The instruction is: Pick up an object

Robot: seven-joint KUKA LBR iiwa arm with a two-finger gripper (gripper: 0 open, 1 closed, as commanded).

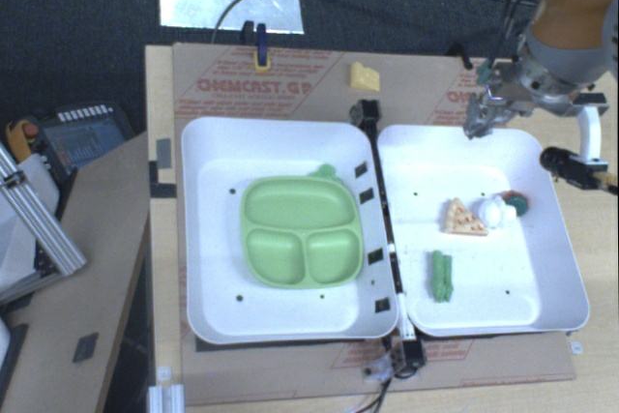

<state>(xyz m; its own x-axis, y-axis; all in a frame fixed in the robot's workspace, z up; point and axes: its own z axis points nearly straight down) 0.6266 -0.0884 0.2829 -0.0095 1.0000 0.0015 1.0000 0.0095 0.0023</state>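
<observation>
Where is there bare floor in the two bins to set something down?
In the right bin, the near-left floor between the divider and the green piece is bare, as is the far half under the gripper. Pizza slice and white ball crowd its right-middle. The green tray covers most of the left bin.

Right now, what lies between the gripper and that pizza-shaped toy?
Bare white floor of the right bin, in the camera view, between the gripper and the pizza slice.
</observation>
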